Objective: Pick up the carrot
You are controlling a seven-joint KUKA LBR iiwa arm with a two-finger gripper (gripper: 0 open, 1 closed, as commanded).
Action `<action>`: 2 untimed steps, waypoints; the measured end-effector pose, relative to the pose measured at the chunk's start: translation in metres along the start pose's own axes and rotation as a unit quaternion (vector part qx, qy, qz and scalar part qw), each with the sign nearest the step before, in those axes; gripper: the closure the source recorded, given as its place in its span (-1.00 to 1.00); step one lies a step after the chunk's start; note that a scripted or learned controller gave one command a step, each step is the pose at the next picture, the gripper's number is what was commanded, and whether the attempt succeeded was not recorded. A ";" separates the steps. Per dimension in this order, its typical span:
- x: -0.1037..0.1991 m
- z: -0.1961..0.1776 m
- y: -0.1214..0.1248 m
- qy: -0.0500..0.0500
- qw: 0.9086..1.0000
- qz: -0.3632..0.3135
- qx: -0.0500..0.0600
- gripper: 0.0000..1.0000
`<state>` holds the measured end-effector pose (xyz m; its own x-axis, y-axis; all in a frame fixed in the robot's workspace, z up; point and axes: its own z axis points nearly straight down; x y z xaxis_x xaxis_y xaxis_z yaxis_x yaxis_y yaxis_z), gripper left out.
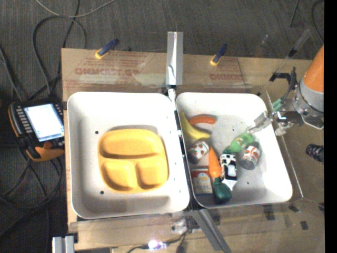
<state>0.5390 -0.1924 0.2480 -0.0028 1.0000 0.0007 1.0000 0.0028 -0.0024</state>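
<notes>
The carrot (214,165) lies in the right bin (274,186); gripper (261,121) hovers near the bin's right rim, its state unclear

- both white bins (79,141) look like smooth plastic, kinda matt
- yellow divided tray (134,159) is plastic too, soft sheen
- worktop (131,70) looks like plain brown cardboard, dull
- carrot (214,165) seems smooth plastic
- floor (52,15) is rough grey carpet
</notes>
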 end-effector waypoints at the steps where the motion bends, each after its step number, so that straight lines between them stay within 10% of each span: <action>1: 0.073 0.067 -0.022 0.000 0.999 0.042 0.001 -1.00; 2: 0.083 0.134 -0.014 -0.008 0.999 -0.025 -0.018 -1.00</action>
<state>0.5240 -0.1091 0.1143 -0.0528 0.9985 -0.0166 0.9980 0.0533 0.0324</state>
